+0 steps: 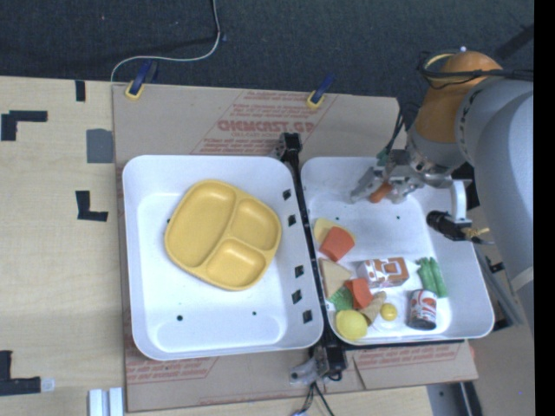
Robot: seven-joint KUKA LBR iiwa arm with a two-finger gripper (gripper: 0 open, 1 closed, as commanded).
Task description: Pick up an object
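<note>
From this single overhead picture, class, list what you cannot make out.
- End effector, camera view: blurred; an orange item sits at it, grip unclear.
- Pile in the right bin: overlapping pieces hide each other.
- Carton and can: labels too small to read.
- Arm: cut off by the right edge.

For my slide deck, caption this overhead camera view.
Pincer over the right bin gripping a small orange item; yellow divided plate in left bin.
</note>
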